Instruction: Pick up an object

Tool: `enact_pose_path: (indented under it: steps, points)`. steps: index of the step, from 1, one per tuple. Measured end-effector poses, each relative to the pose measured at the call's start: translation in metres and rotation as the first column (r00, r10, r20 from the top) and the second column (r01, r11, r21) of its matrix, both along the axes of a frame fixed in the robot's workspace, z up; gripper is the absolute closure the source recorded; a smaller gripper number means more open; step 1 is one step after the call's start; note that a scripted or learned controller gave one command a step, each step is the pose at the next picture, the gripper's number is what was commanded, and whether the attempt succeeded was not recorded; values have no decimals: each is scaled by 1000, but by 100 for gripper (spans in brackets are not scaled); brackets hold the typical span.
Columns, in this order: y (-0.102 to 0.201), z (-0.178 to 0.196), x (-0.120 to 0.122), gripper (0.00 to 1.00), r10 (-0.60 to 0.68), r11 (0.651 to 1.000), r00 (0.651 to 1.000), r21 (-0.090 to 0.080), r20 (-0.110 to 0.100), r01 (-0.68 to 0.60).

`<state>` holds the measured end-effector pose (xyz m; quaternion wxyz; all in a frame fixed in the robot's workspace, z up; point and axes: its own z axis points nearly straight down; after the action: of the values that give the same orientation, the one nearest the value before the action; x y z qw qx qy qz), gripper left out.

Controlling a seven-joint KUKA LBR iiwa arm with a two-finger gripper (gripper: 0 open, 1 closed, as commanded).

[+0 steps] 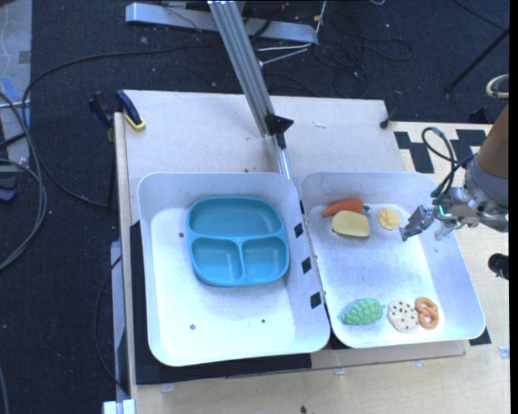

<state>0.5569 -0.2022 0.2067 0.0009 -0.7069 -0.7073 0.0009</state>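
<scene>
White right bin | pincer hovers empty, fingers apart, near small yellow piece | nothing lifted yet

A pale wooden bench stood on a dark speckled floor. Black cables trailed across the floor toward nine o'clock. A slanted metal pole rose toward twelve o'clock from a grey stand base. Light fell evenly, without hard shadows.
</scene>
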Motion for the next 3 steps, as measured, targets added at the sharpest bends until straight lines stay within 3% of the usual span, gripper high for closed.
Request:
enact_pose_path:
  steps: [1, 3]
  points:
    - [0, 1, 1, 0, 1, 1000, 1000, -1, 3, -1]
    - [8, -108, 8, 0, 0, 1000, 1000, 1, -2, 0]
